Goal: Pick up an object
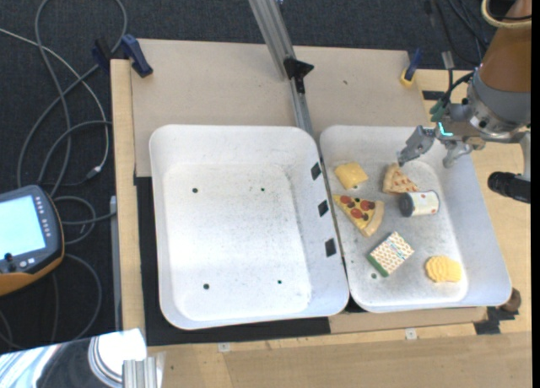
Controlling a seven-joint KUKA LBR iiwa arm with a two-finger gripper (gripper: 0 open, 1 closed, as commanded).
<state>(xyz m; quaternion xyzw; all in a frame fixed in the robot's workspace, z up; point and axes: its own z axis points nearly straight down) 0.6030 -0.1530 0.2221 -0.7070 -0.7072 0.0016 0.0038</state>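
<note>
My gripper [434, 150] hangs over the far part of the right bin [489, 243], open, its two fingers spread with nothing between them. Just below its left finger lies a small pizza slice [398, 181], and a white and grey can [419, 203] rests on its side beside that slice. Left of them sit a yellow cheese wedge [351, 175] and a larger pepperoni pizza slice [360, 212]. A green and white checkered block [391, 253] and a yellow ridged piece [443, 269] lie nearer the bin's front.
The left bin [169, 209] stands beside the right one, with black clips along the shared rim. A metal pole [270, 19] slants down to the bench between the bins. Blue clamps sit at the bench's far corners. Cables and a pendant lie on the floor at left.
</note>
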